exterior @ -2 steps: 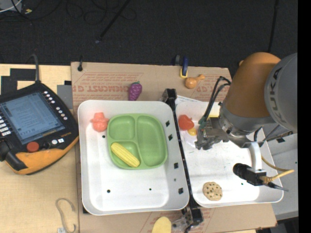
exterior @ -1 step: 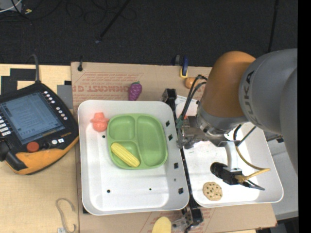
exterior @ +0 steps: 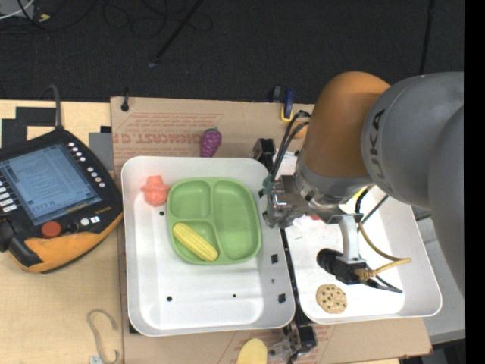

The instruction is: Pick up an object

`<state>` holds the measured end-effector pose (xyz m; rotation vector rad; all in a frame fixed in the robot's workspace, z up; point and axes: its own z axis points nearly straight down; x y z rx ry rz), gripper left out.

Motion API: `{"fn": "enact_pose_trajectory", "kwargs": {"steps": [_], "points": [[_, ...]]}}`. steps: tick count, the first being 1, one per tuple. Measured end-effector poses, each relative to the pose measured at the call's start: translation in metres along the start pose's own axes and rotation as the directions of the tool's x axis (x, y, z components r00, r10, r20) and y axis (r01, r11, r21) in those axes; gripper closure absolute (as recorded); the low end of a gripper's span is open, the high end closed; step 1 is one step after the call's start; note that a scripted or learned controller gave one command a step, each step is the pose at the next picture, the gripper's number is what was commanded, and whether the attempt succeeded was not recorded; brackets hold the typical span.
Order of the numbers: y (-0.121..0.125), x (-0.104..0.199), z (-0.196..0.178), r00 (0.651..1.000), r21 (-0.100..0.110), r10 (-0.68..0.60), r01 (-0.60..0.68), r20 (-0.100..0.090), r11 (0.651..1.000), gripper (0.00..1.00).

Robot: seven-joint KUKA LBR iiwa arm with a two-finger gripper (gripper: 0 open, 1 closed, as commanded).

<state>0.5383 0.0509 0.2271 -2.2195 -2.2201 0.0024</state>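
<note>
Though round, cookie speckled, flat

Even overhead light, fairly bright on the bench; the background toward 12 o'clock falls dark. The white bins nearly blow out. The arm at 3 o'clock looks soft and casts a faint shadow. Overall grainy, low resolution.

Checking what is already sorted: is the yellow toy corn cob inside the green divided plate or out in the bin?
Inside. The yellow toy corn cob lies in the green divided plate's lower-left compartment, within its rim.
</note>
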Motion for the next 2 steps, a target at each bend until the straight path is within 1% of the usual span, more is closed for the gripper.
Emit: {"fn": "enact_pose_trajectory", "kwargs": {"steps": [1, 2], "points": [[-0.006, 0.013, -0.006, 1.0, 0.0, 0.0, 0.0, 0.0, 1.0, 1.0], [-0.001, 0.01, 0.011, 1.0, 0.003, 0.001, -0.001, 0.002, 1.0, 1.0]]}}
